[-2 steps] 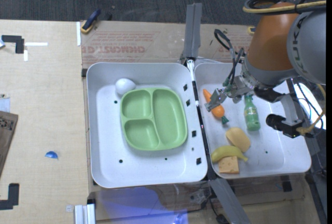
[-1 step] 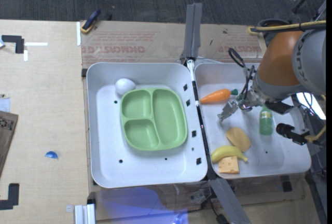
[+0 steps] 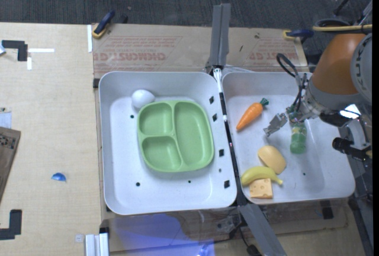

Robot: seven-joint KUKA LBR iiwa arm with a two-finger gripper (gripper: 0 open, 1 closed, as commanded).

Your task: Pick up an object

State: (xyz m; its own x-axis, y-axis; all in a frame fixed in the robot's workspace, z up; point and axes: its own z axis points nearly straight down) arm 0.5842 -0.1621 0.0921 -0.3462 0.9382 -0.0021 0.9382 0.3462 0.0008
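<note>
In the right bin, the jaws stand apart above a green object, bare floor rightward.

We see a pale wooden bench carrying 2 shallow white bins side by side, touching along a grey divider. The left bin sits near the bench's centre, the right bin at its 3 o'clock. A brown cardboard sheet with red lettering lies under their far edges, at 12 o'clock. At 9 o'clock from the left bin a small blue piece rests on the wood. Black brackets lie at 10 o'clock.
</note>
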